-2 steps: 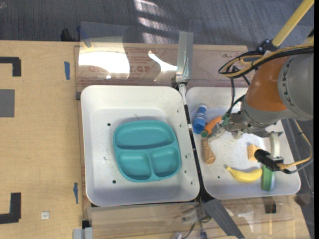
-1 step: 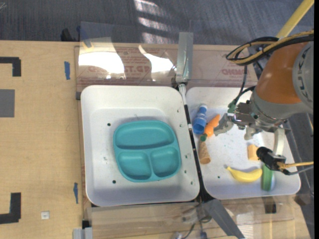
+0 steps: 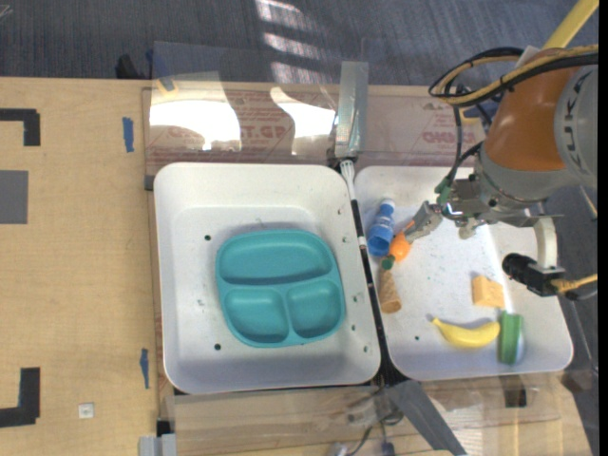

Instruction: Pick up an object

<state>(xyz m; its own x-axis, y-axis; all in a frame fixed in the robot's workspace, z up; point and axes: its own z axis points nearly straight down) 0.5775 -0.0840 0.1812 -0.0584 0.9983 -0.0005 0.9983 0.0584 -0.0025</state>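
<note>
My gripper [image 3: 419, 225] hangs over the upper left part of the right bin [image 3: 532, 350], under the grey wrist with the orange band. Its tip points down-left and sits right beside a small orange object [image 3: 400, 248]; whether they touch is unclear. A blue bottle [image 3: 381, 225] lies just left of that, against the bin's left wall. Below it lies a brown stick-shaped object [image 3: 389, 292]. Toward the front of the bin lie a yellow banana [image 3: 465, 332], a green cylinder [image 3: 511, 338] and a yellow-orange wedge [image 3: 488, 293].
The left bin [image 3: 180, 255] holds a teal divided plate [image 3: 279, 286]. A ridge where the bin walls meet [image 3: 366, 283] separates the two bins. Black cable and arm hardware [image 3: 532, 272] overhang the right bin's right side. Cardboard bench surface lies to the left.
</note>
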